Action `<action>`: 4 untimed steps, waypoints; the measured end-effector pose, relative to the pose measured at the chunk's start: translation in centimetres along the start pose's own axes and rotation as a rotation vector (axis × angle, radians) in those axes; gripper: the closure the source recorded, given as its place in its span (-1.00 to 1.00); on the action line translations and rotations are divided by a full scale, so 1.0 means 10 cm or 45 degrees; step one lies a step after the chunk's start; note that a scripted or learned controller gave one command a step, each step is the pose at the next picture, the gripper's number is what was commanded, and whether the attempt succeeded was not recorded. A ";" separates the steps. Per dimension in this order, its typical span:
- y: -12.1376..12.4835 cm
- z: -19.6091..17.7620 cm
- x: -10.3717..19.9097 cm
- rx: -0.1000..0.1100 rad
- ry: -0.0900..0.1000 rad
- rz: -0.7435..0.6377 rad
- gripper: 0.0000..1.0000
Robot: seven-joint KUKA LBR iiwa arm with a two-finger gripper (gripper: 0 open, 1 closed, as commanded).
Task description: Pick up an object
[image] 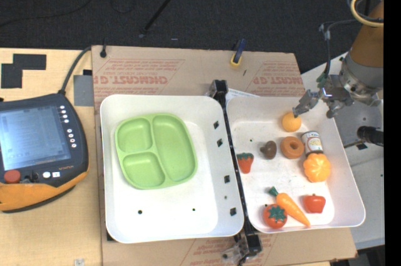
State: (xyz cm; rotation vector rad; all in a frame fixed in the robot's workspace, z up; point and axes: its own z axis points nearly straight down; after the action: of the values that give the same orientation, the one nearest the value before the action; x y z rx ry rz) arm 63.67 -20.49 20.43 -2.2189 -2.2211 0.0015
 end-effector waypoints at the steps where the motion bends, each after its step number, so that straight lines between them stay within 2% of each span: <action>1: -0.05 0.85 -0.08 -0.006 -0.002 0.002 -1.00; 2: 0.08 1.18 -0.07 -0.001 -0.001 -0.006 -1.00; 3: 0.06 1.08 -0.07 0.010 0.001 -0.008 1.00; 4: -0.58 -0.07 -0.09 -0.007 -0.004 0.002 1.00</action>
State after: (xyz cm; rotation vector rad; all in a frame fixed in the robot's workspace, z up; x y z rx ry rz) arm 57.87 -21.38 21.16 -2.2253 -2.2233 -0.0019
